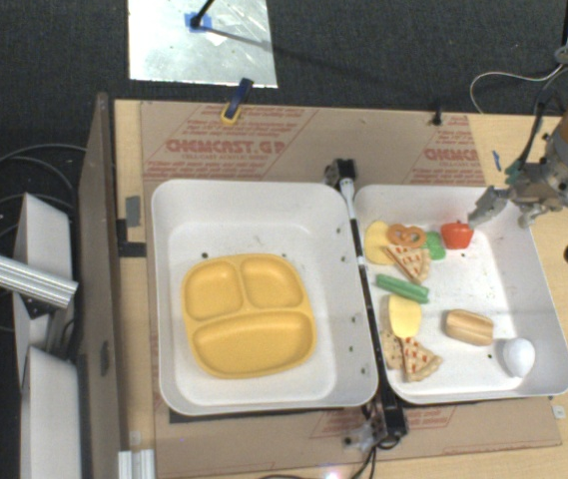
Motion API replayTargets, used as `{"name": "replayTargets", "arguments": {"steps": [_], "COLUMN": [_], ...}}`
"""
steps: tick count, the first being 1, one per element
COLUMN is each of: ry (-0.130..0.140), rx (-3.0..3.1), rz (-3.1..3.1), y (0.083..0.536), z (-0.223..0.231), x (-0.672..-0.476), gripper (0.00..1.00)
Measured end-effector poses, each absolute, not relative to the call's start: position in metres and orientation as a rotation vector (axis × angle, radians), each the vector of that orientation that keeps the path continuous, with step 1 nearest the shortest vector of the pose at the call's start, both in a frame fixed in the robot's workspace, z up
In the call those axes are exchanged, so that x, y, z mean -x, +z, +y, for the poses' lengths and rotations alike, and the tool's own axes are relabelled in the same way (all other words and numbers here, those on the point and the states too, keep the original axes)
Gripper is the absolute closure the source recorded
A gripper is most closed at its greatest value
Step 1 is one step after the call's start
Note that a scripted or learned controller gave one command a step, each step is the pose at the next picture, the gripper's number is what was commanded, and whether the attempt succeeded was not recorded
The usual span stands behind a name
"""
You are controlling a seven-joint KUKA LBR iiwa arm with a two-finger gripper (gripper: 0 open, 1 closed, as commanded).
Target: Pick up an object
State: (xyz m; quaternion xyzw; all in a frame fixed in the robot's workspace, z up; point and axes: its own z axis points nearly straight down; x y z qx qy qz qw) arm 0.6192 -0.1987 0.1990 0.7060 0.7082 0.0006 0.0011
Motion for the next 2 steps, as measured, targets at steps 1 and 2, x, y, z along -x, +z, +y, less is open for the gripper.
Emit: {"name": "replayTargets", "arguments": {"steps": [1, 2], "ry": [0.000, 0.004], "rx": [-2.215, -2.208], "rz": [2.231, 2.225], "y": [0.078, 0.097], "z": [-0.174, -0.177], "x": [-0.669, -0.670], "gripper": [0.00, 1.00]}}
